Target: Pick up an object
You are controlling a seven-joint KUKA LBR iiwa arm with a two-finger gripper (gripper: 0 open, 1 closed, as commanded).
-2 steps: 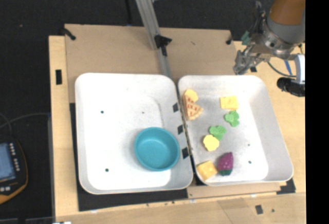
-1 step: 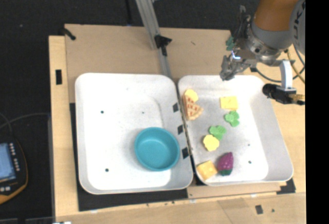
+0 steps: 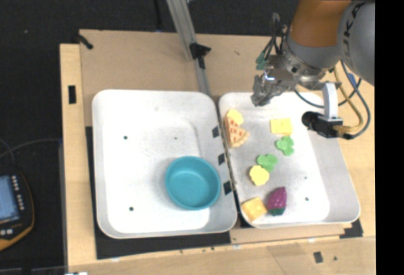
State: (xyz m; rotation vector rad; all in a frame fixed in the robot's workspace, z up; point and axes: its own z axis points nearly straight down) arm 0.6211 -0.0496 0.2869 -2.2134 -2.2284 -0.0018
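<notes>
The pickable stuff all sits in the right bin: waffle piece, yellow block, purple grapes. The gripper hangs over that bin's far edge, carrying nothing, probably lining up. A blue bowl sits alone in the left bin.

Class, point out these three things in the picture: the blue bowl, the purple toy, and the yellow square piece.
blue bowl [image 3: 191,182], camera view, on its inner floor.
purple toy [image 3: 276,200], camera view, on the middle of its body.
yellow square piece [image 3: 281,126], camera view, on the centre of its top face.
</notes>
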